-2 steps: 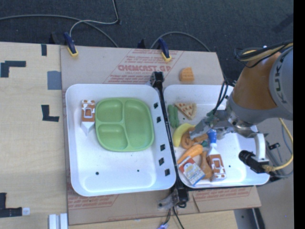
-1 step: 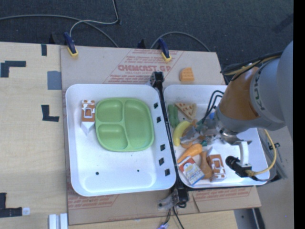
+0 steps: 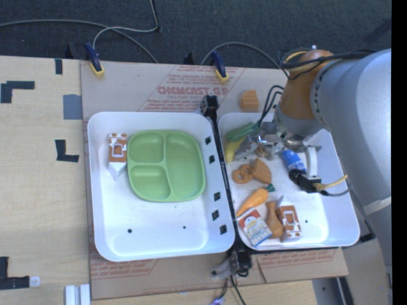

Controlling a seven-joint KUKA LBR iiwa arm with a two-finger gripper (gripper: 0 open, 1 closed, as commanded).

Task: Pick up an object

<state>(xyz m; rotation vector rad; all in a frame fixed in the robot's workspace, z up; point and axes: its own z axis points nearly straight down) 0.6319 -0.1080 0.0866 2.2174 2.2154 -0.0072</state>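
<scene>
The grey arm [image 3: 343, 100] is reached low into the right bin [image 3: 331, 224], presumably for a pick. Its gripper [image 3: 262, 138] is set over the far-left toys, beside a green item [image 3: 240, 132]; its opening cannot be told.

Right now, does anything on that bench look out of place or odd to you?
One thing: a small orange toy piece lies on the cardboard behind the right bin, outside both bins, while the other toys sit inside. In the left bin, a small carton is wedged against the green divided plate. Nothing looks spilled or broken.
</scene>
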